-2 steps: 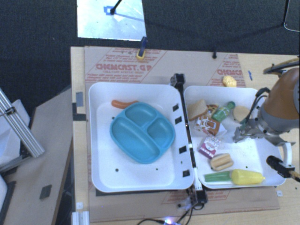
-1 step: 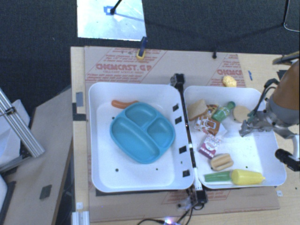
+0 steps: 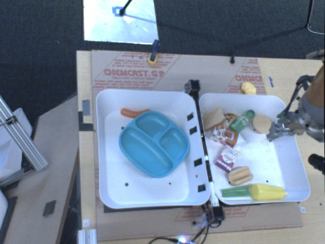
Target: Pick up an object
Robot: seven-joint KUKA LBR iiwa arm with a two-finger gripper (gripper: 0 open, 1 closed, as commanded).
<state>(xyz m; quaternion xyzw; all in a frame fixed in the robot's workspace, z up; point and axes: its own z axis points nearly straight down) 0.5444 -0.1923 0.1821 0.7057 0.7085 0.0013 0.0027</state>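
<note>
you've got the tool [image 3: 274, 132] coming in from the right, sitting over the right bin [image 3: 297, 159] near its upper right part, w/ nothing visible between its tips; i can't tell from here if it's wide or narrow, too small & blurred. candidates are all in that right bin: round tan disc [image 3: 262, 123] just left of the tool, green bottle [image 3: 242, 121] beside it, bread slice [image 3: 213, 118], red-white packet [image 3: 220, 134], pink packet [image 3: 227, 157], hot dog bun [image 3: 239, 175], & yellow corn [image 3: 266, 191] along the near wall. left bin [image 3: 109, 146] has the blue divided plate [image 3: 153, 143] w/ an orange sausage [image 3: 133, 112] behind it, & a small yellow item [image 3: 248, 88] sits on the tabletop outside. risks imo: the disc is flat, so the tips may close over it & skid off; bottle & disc are close together, so a descent between them could nudge both or pinch two; going near the bin's rim could clip the wall.
</note>
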